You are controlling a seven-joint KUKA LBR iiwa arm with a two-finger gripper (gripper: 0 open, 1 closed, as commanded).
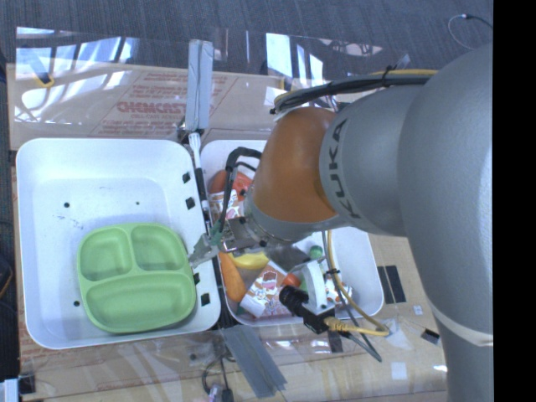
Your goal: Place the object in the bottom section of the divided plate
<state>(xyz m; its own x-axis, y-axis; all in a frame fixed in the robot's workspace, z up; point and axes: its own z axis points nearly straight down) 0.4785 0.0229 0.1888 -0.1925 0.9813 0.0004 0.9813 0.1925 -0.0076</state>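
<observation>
From here the arm (368, 166) covers most of the right bin (368, 266), so I can make out only scraps of its contents: something orange (232, 281), a yellow piece (251, 261) and a printed packet (266, 296). The claw (219, 239) sits under the wrist where I cannot read its shape. The arm itself runs off the right side.

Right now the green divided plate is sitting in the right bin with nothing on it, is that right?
Not quite. The camera view shows the green divided plate sitting in the left bin, not the right one. It does have nothing on it.
</observation>
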